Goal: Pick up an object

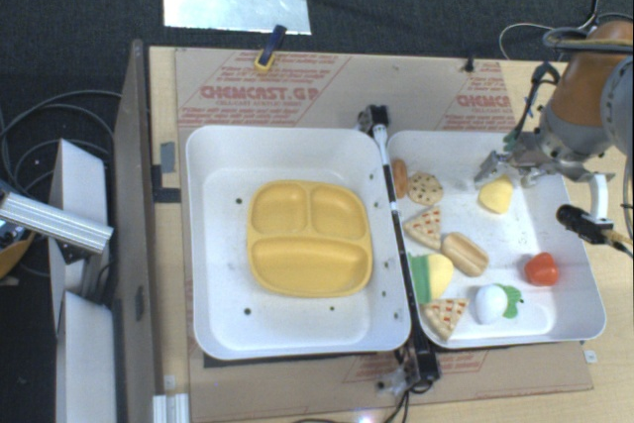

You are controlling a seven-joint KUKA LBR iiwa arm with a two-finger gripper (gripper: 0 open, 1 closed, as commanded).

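Note:
My gripper (pixel 511 174) hangs over the far part of the right bin (pixel 580 307), its grey fingers (pixel 487 170) spread open with nothing between them. A yellow lemon-like piece (pixel 496 196) lies just below and in front of the fingers, apart from them as far as I can see. Other toy foods lie in the same bin: a sausage (pixel 399 178), a round cookie (pixel 424 186), a pizza slice (pixel 426 226), a hot dog bun (pixel 464 253), a red tomato (pixel 541 268), a yellow and green corn piece (pixel 431 274), a white and green piece (pixel 492 302), and a second slice (pixel 445 315).
The left bin (pixel 213 312) holds a yellow divided plate (pixel 308 239). A raised divider (pixel 394 213) runs between the two bins. The arm (pixel 594 94) comes in over the right bin's far right corner.

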